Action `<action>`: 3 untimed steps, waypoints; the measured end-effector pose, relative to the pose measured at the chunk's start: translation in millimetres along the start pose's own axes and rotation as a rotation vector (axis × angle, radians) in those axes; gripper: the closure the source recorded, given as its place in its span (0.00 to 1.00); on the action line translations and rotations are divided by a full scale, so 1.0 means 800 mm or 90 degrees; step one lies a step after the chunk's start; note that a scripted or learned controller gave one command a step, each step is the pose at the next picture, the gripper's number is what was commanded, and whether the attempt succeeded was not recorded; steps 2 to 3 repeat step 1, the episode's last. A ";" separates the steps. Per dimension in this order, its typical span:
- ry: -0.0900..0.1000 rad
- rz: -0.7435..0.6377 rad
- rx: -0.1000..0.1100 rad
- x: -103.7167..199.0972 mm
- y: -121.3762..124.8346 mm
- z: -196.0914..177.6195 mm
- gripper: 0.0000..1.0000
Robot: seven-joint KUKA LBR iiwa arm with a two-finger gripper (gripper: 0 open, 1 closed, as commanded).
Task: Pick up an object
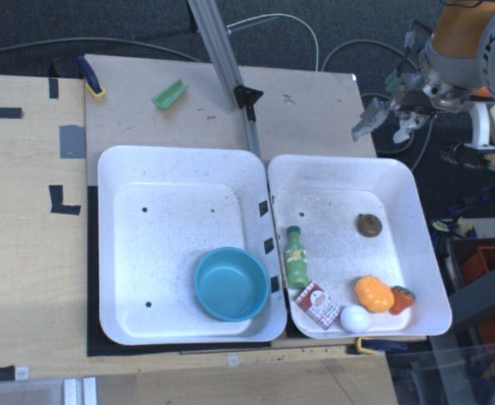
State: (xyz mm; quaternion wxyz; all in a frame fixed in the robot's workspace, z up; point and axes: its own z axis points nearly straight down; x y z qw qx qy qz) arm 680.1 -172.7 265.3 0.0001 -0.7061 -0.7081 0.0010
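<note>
My gripper (388,126) hangs above the bench just beyond the far edge of the right bin (416,194). It is open with nothing between its fingers. In the right bin a green bottle (295,258) lies near the left wall. A brown round object (368,224) sits further back, closest to the gripper. At the near edge are a red and white packet (317,304), a white egg (354,317), an orange fruit (373,294) and a small red piece (401,299). A blue bowl (230,283) stands in the left bin (129,226).
A slanted metal pole (222,49) runs down to the gap between the bins. A green object (169,94) and a blue and yellow clamp (91,78) lie on the board behind the left bin. Cables (331,53) loop behind the right bin.
</note>
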 end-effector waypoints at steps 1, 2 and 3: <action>0.000 0.000 0.000 0.000 0.000 0.000 0.00; 0.000 0.000 0.000 0.000 0.000 0.000 0.00; 0.000 0.000 0.000 0.000 0.000 0.000 0.00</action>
